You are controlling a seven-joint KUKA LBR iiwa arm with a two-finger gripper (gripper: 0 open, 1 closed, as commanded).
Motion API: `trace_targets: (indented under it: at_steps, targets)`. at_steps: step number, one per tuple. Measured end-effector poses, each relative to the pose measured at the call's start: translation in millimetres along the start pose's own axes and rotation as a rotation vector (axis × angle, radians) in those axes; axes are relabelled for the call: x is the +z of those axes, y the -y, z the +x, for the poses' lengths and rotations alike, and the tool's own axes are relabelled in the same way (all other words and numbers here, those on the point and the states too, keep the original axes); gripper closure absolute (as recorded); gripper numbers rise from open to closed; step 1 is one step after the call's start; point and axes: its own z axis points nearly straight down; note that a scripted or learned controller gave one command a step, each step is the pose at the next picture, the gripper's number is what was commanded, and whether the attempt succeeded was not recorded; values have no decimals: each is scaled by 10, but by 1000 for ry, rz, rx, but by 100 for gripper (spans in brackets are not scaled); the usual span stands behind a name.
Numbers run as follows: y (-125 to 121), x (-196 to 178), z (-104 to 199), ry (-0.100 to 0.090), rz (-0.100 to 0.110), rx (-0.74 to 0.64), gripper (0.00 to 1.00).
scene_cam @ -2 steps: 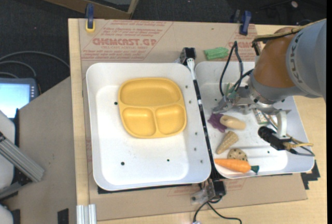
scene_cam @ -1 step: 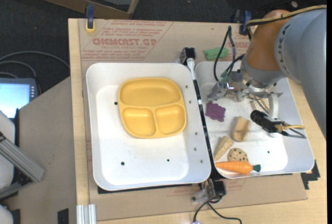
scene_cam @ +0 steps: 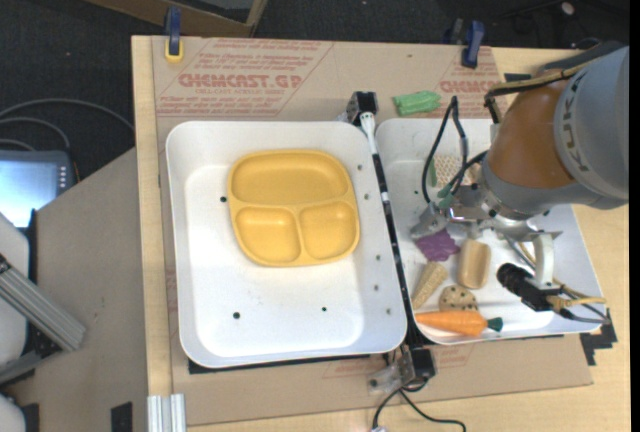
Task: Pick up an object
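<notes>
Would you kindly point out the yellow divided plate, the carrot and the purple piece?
yellow divided plate [scene_cam: 290, 182], camera view, large compartment.
carrot [scene_cam: 450, 323], camera view, orange body.
purple piece [scene_cam: 437, 245], camera view, centre.

The left bin [scene_cam: 180, 220] has bare floor along its near and left sides, while the yellow divided plate [scene_cam: 293, 205] takes its middle. Over the right bin [scene_cam: 400, 148] the arm [scene_cam: 540, 145] covers the right half. In the near-left part, 5 things crowd together with narrow gaps: purple piece [scene_cam: 437, 244], tan roll [scene_cam: 473, 263], cone [scene_cam: 431, 280], spotted cracker [scene_cam: 458, 299], carrot [scene_cam: 452, 323]. Floor by its far-left wall is bare.
</notes>
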Motion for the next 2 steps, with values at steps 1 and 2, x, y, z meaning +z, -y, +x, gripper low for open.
trace_targets:
  at_steps: [1,2]
  targets:
    - [-40,-107,1,2,-10,-1,100]
    - [-35,-1053,729,1,-15,-9,100]
